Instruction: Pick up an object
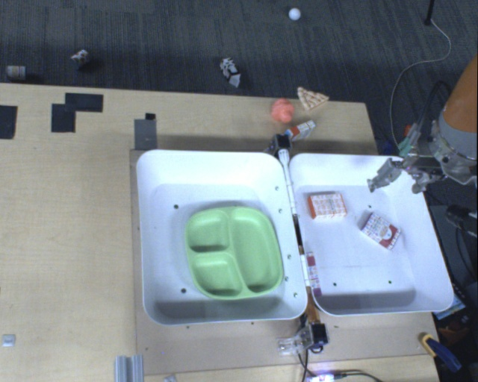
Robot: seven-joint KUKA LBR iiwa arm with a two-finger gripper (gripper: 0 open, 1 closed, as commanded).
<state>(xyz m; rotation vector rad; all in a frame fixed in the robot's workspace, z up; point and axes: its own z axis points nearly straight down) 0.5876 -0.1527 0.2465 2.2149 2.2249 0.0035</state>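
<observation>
Camera view | left bin (149, 246): green tray (234, 252) | right bin (429, 246): two packets (327, 206) | gripper (396, 176): state unclear

Bench top: pink ball (282, 110) beside a wedge-shaped toy (312, 98)
Floor: white ball (294, 13), small scattered bits

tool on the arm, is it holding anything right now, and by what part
Nothing is held. The tool hangs over the right bin's upper right corner, apart from the two small packets lying on the bin floor.
</observation>
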